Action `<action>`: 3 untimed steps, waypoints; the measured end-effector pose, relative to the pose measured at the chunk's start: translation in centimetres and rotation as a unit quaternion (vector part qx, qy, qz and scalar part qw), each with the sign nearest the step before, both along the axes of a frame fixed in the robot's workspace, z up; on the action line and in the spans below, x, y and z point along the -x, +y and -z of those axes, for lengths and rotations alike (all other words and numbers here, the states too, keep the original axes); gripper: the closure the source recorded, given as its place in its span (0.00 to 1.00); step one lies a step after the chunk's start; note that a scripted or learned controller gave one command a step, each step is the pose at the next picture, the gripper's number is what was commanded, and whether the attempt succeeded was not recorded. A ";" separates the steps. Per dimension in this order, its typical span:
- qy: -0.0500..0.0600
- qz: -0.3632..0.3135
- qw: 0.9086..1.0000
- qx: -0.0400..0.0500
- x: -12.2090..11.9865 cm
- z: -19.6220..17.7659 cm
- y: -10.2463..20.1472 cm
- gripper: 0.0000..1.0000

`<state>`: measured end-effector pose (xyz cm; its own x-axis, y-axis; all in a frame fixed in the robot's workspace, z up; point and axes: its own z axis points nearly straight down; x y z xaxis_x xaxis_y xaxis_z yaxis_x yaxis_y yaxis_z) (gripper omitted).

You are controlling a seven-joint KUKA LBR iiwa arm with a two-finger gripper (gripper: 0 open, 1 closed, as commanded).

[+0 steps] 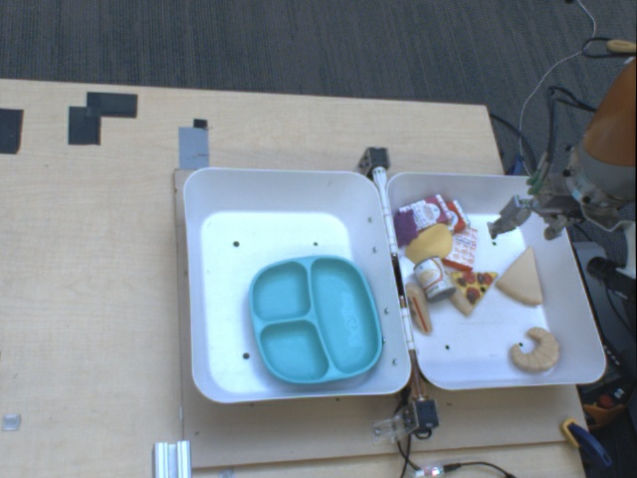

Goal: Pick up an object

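At the bottom edge of the frame, a bundle of wires and a small connector (pixel 418 418) sit on the counter (pixel 90 267) just below the seam between the two bins. Above them, the left bin (pixel 214 366) holds a turquoise divided plate (pixel 316 319) with three compartments, lying toward the bin's lower right part.

The right bin (pixel 587 352) carries the toys. Nearest the lower right corner lies a tan croissant (pixel 535 351). Higher up, a pale wedge-shaped slice (pixel 522 279) rests near the right wall. Left of it, a small pizza slice (pixel 471 289) touches a little can (pixel 432 279), and a hot dog (pixel 419 312) lies just beside the divider. Above these, a yellow lemon-like piece (pixel 431 241) lies on a red-and-white packet (pixel 460 252), with a purple packet (pixel 416 218) beside it in the bin's upper left part.

The gripper (pixel 526 219) hangs over the upper right part of the right bin, above the wedge slice, with its fingers (pixel 502 221) spread apart and nothing between them. The grey arm (pixel 602 182) with its orange band (pixel 612 118) enters from the right edge.

At the upper left of the frame, dark markers (pixel 100 116) lie on the counter, with grey carpet (pixel 299 28) beyond.
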<state>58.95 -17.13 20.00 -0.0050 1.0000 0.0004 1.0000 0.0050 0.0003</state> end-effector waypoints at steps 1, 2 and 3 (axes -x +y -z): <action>0.000 0.001 1.000 0.000 2.6 9.5 1.0 0.00; -0.001 0.001 1.000 0.000 2.5 8.5 1.0 1.00; -0.001 0.001 1.000 0.000 2.5 8.5 1.0 0.00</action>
